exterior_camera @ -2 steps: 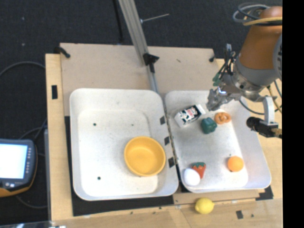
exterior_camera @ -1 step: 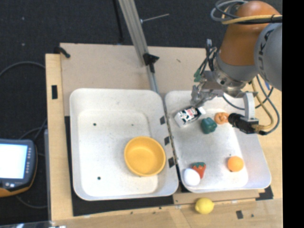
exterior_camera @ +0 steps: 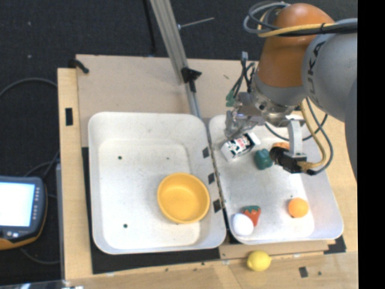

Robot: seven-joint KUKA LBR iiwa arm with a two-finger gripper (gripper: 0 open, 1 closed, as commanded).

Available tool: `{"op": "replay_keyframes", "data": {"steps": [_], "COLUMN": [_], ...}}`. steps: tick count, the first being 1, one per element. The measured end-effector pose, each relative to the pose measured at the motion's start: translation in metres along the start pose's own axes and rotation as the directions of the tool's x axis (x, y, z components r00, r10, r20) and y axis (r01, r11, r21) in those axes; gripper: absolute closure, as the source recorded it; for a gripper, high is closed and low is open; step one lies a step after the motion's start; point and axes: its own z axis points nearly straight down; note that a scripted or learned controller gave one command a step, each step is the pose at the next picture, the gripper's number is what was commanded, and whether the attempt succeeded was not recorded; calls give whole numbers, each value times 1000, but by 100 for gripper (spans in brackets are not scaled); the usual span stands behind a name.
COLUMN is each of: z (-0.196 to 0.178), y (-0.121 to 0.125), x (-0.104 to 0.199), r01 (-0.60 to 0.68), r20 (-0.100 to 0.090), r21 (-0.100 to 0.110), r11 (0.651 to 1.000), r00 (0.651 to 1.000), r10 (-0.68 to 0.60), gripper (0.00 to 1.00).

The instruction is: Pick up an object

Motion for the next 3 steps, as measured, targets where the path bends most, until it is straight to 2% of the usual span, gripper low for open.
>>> {"op": "replay_keyframes", "data": {"steps": [1, 2, 3], "z": [2, 2, 2], "y": [-3, 4, 4], "x": [47, 100, 97], "r01": [4, 5, 1], "r20": [-1, -1, 0], "r21": [1, 0, 1], "r11": [1000, 1000, 1000], "r00": [1000, 1000, 1000], "r10": [-4, -5, -1], "gripper": [100, 100, 0]}}
